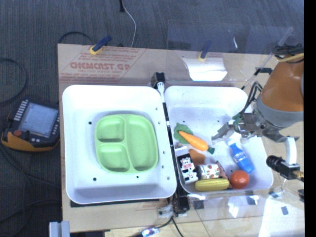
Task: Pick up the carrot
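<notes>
The orange carrot point(193, 141) with a green leafy top lies slanted in the left part of the right bin point(207, 100), near the divider. My gripper point(228, 134) hangs over the middle of that bin, to the right of the carrot and apart from it. Its fingers look spread open with nothing between them, one fingertip point(217, 135) pointing toward the carrot's tip. The grey arm with its orange band point(286, 85) comes in from the right.
A blue bottle point(241, 158) lies just below the gripper. Along the right bin's front sit a red tomato point(239, 178), a yellow piece point(212, 184), a small can point(211, 171) and a cow-patterned box point(186, 166). The left bin holds a green divided plate point(127, 143).
</notes>
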